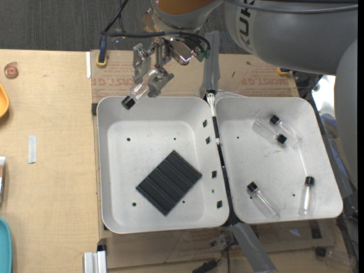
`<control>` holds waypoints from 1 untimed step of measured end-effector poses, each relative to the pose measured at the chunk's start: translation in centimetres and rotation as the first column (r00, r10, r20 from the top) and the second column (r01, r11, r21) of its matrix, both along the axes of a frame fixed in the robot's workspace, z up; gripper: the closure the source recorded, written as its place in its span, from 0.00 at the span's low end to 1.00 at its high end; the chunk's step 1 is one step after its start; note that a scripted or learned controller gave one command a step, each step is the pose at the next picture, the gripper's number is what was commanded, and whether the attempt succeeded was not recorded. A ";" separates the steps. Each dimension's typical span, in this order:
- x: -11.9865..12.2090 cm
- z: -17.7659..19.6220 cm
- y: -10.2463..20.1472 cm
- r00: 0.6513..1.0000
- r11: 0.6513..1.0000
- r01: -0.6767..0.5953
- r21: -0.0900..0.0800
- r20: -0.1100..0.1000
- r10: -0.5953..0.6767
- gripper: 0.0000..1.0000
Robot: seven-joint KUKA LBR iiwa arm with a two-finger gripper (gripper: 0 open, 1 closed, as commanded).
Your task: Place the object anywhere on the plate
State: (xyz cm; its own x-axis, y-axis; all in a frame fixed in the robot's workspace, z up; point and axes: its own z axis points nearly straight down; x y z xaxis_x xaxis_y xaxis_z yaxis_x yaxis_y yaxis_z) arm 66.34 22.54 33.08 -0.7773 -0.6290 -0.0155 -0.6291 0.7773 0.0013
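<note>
Gripper (149, 84) above far rim of left bin (114, 152), fingers closed on a clear black-capped vial (134, 95), dark ribbed plate (169, 182) lying in that bin, four vials in right bin (324, 152)

Position: one fixed camera above the bench (51, 152)
Facing: down at a slant, far rim of the bins toward the top
Coverage: left bin (114, 209) and right bin (324, 169) both whole
Nearness: mid-range; arm (296, 21) enters large from the upper right

gripper (149, 79) above bin's far rim
</note>
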 end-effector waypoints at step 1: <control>0.2 1.0 -0.1 1.000 1.000 0.006 0.004 0.004 -0.006 1.00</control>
State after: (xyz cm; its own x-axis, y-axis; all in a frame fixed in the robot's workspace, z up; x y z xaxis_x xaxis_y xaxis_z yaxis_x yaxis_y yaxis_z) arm 66.50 22.42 34.04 -0.7809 -0.6242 -0.0210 -0.6244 0.7811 0.0018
